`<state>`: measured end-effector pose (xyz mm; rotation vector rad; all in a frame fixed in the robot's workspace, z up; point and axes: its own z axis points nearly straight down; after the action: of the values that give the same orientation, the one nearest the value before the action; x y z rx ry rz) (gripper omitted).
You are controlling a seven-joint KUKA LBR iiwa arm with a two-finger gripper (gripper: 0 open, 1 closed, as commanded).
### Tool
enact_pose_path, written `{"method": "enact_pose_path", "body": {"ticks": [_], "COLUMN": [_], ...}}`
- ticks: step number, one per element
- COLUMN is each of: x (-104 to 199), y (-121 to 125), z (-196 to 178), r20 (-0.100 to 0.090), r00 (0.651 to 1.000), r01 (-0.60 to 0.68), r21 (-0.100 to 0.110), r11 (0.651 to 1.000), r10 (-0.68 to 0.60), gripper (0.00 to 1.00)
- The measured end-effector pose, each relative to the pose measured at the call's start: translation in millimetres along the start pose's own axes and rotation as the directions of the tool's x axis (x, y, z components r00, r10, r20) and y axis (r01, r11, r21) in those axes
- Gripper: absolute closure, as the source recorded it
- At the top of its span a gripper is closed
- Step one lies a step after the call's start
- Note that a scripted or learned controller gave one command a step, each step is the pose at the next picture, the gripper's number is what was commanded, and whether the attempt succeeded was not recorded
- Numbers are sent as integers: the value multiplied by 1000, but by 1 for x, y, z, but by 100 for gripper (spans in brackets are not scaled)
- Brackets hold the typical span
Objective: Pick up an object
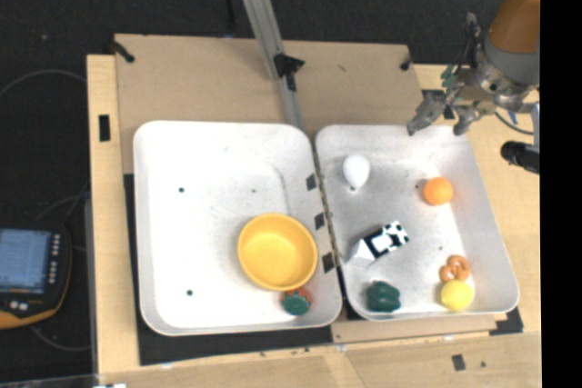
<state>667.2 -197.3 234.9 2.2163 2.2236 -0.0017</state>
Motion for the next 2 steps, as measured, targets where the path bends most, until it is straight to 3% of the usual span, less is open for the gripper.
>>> {"method": "enact_pose_path", "body": {"ticks": [1, 2], "x": [0, 4], "y": [0, 3], "z": [0, 44], "r20": [1, 0], "r00": [1000, 1000], "r01": [1, 2], "r21": [1, 3], "r11": [1000, 1000], "r10": [-1, -2], "gripper": [0, 0]}}
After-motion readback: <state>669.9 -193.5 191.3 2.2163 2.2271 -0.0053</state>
